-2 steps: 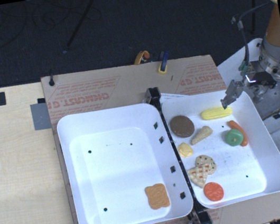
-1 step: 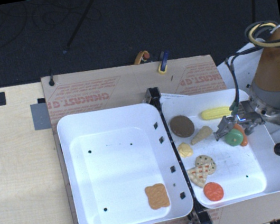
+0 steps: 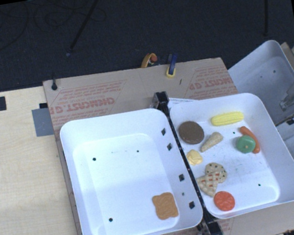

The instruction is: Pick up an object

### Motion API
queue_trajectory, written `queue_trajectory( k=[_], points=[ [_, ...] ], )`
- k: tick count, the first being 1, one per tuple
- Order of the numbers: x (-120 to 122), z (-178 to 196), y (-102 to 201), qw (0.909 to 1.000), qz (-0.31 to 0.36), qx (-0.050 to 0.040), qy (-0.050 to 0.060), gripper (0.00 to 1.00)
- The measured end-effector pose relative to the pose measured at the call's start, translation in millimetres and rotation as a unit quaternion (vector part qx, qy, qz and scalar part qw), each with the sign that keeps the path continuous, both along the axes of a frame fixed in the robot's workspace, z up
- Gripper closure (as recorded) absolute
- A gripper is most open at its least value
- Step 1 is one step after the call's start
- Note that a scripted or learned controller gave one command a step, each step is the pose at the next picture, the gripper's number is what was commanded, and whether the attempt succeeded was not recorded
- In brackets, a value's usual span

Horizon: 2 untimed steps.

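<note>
A pale wood-grain desk [image 3: 18, 187] carries a printed cardboard sheet [image 3: 131, 91], on which two shallow, glossy white plastic bins sit side by side, touching. The left bin [image 3: 80, 154] holds a flat tan toast slice [image 3: 165, 206] near its front right corner. The right bin [image 3: 281, 175] holds a brown disc [image 3: 191, 132], yellow corn cob [image 3: 227, 119], orange carrot with green top [image 3: 247, 141], beige wedge [image 3: 211, 141], waffle-patterned pieces [image 3: 212, 178], a red disc [image 3: 224, 201] and a small yellow lump [image 3: 194, 157], mostly apart. I cannot tell the end effector's state.
</note>
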State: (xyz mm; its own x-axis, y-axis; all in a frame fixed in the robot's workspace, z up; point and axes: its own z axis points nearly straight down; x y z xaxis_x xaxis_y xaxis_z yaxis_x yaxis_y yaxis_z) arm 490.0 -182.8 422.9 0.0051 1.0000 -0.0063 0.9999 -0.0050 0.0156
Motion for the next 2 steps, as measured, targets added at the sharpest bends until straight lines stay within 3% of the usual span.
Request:
queue_trajectory(
  k=[1, 2],
  points=[
    [79, -162, -10, 0.9999, 0.004, 0.0042, 0.012, 0.00],
    [26, -247, -13, 0.9999, 0.002, 0.0056, 0.015, 0.00]
  ],
)
